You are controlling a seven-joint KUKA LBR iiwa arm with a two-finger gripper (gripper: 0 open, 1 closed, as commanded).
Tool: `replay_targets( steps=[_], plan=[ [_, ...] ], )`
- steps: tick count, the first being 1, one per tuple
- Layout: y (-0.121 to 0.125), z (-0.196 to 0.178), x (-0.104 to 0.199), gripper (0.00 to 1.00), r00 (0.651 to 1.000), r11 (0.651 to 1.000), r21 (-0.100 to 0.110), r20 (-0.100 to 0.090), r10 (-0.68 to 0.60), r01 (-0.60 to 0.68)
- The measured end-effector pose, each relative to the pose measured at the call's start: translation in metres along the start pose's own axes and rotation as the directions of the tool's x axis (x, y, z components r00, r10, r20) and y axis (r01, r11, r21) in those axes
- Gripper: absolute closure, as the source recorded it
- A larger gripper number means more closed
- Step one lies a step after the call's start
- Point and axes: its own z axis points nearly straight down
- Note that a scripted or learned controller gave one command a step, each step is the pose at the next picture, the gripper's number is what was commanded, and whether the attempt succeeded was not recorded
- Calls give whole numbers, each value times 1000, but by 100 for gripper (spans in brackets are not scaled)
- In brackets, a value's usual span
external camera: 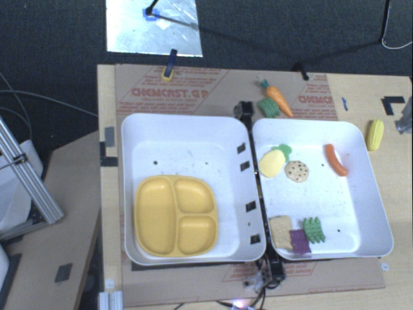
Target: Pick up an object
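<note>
The right bin (361, 192) holds several toy foods. A yellow fruit with a green leaf (272, 163) lies next to a speckled cookie (297, 171), and a red sausage (335, 159) sits further right. At the front are a bread slice (280, 228), a purple piece (299, 241) and a green ridged piece (314, 229). A small grey part of my gripper (405, 116) shows at the right edge, above the bench and outside the bin, near a yellow corn cob (375, 134). It touches none of the objects.
The left bin (187, 134) holds a yellow divided plate (175, 213). A toy carrot (279, 99) with a green piece lies on the cardboard behind the bins. Black clips run along the divider (250, 186) between the bins.
</note>
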Motion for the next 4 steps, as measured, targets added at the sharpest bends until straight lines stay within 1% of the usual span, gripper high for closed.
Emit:
replay_targets(
  steps=[1, 2, 3, 4],
  plan=[
    [28, 163, 61, 100, 1000, 999, 35, -10, -14, 15],
    [0, -59, 51, 100, 1000, 1000, 0, -6, -11, 11],
    [-2, 33, 125, 100, 1000, 999, 28, -9, -16, 16],
    [6, 115, 203, 100, 1000, 999, 29, -9, -17, 17]
  ],
)
